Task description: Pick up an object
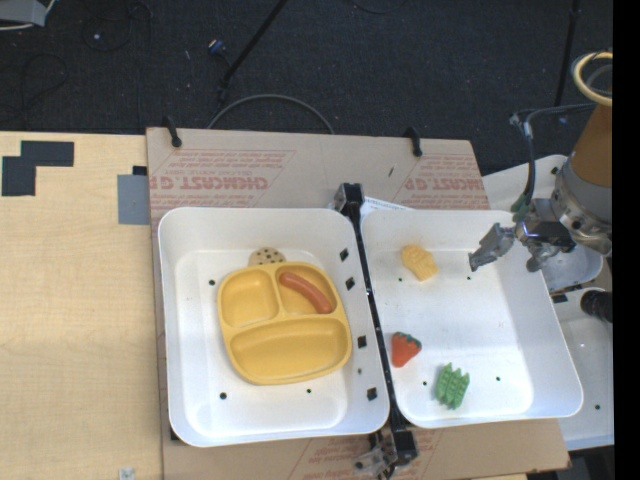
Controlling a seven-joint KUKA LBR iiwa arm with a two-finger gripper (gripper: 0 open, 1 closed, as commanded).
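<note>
Cardboard under the bins reads "CHEMCRZT" reversed; gripper hangs open, holding nothing

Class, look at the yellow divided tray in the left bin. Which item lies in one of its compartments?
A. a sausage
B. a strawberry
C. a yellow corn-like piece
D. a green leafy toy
A: the sausage lies in the upper right compartment of the yellow tray, while the green toy, the strawberry and the yellow piece all lie in the right bin.
</note>
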